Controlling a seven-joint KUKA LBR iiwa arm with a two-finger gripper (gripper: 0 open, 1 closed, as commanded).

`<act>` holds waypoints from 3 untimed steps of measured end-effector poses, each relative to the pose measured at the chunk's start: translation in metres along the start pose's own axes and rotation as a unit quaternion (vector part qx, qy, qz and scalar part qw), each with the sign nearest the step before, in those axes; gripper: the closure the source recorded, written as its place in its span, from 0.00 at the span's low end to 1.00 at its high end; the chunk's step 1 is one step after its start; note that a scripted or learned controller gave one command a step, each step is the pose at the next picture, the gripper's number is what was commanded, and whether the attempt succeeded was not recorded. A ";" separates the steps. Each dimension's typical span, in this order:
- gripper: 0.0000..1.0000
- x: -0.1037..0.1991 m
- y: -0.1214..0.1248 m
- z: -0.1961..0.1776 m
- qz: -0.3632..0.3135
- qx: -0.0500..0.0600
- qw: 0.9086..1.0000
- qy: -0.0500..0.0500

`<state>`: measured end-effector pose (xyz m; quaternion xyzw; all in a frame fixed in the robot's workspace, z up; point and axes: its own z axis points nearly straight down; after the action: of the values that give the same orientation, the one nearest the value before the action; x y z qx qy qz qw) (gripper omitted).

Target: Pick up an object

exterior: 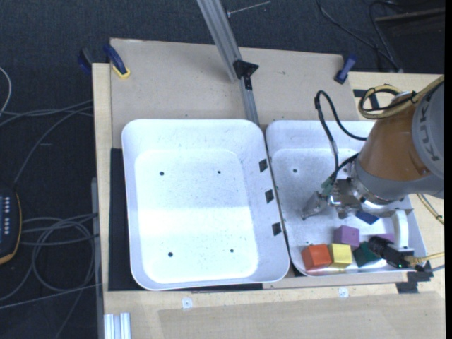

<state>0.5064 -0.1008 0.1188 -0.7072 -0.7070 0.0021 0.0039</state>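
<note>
Camera view: claw (316, 207) spread over right bin (296, 157), near purple block (347, 234).

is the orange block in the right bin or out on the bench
In the bin. The orange block lies inside the right bin, near its front rim, beside the yellow block.

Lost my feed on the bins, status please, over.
Tool low in right bin, nothing seen held. Blocks at near wall: orange, yellow, purple, green. No obstruction seen.
</note>
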 end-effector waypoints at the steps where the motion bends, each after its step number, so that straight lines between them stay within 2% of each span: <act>1: 0.00 0.001 -0.001 0.021 0.000 -0.002 1.000 0.000; 2: 1.00 0.001 0.001 0.009 -0.001 -0.004 1.000 0.000; 3: 1.00 0.002 0.001 -0.034 -0.001 -0.007 1.000 -0.002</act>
<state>0.5077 -0.0988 0.1530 -0.7066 -0.7076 -0.0018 -0.0023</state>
